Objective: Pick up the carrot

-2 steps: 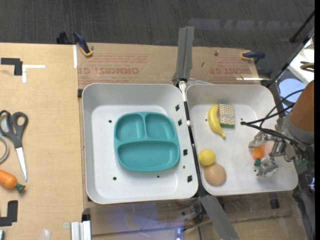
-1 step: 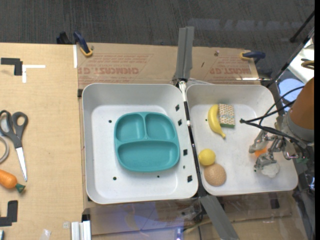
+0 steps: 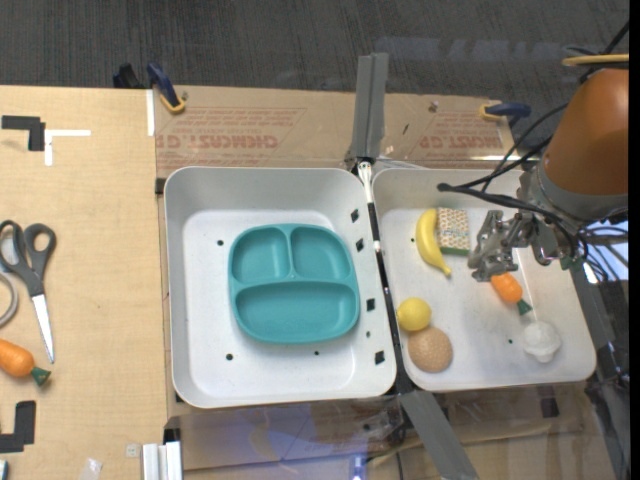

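Your tool hangs over the right bin, at about 1 o'clock of that bin's floor, and the arm comes in from 3 o'clock. You can't tell if the tool is spread or pressed together; cables and metal parts blur it.

The carrot lies on the bin floor just at 5 o'clock of the tool, orange with a green stub pointing to 5 o'clock. Touching or apart from the tool: cannot tell.

Same bin: banana at 9 o'clock of the tool, a speckled sponge beside it, lemon and a tan ball at 7 o'clock, and a clear cup at 5 o'clock of the carrot.

The left bin holds a teal plate with three sections.

On the surface at far 9 o'clock you have scissors and a second carrot, well apart from the bins.
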Robot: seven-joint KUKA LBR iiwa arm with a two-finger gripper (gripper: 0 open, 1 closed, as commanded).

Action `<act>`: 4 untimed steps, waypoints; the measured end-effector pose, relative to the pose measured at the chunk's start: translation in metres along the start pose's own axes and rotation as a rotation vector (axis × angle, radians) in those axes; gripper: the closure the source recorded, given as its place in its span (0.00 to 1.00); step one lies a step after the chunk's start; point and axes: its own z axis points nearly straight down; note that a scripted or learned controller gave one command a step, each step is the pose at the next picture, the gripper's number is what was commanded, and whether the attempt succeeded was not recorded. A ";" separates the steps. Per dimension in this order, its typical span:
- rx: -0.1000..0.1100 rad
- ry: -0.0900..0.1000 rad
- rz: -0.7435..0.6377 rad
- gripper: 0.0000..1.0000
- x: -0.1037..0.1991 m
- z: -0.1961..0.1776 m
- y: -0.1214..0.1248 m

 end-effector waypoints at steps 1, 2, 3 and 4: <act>-0.001 0.003 -0.292 1.00 0.040 0.095 -0.071; -0.001 0.003 -0.293 0.00 0.040 0.095 -0.070; 0.000 -0.001 -0.295 1.00 0.038 0.085 -0.069; 0.000 -0.001 -0.295 0.00 0.038 0.085 -0.069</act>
